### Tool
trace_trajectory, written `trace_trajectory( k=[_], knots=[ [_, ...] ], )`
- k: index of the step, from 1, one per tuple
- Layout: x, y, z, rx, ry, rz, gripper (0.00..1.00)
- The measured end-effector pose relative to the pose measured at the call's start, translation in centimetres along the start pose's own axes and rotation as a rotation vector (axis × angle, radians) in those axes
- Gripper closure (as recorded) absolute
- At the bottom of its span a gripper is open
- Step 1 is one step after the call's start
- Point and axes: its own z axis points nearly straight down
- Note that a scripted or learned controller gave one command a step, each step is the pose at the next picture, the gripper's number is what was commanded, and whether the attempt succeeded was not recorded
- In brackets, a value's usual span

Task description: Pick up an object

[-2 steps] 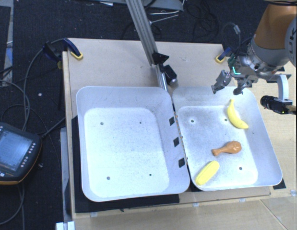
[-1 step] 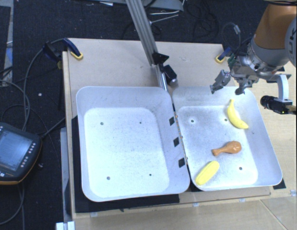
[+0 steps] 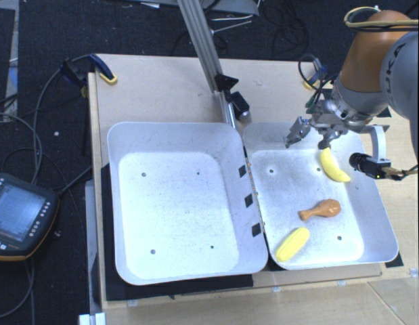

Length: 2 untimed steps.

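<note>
Nothing is lifted yet; the claw (image 3: 309, 135) is seen spread open and holding nothing, poised over the far end of the right bin (image 3: 378, 212); just beside it the banana (image 3: 333, 166) lies on the bin floor (the likeliest target); the drumstick (image 3: 321, 210) and corn cob (image 3: 292, 244), nearer the bin's front edge, lie untouched; descent, closing and lifting are all left.

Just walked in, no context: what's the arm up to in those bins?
The arm is reaching in from the right over the right bin, its claw open near the bin's far edge with nothing between its fingers. Three toy foods lie in that bin: a banana just below the claw, a brown drumstick mid-bin, and a yellow corn cob near the front. Nothing is picked up yet. The left bin sits alongside.
</note>
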Motion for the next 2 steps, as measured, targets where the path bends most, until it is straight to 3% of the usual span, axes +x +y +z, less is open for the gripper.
trace_trajectory(
  k=[2],
  knots=[
    [-0.8, 0.2, 9.6, -0.001, 0.000, 0.000, 0.00]
  ],
)
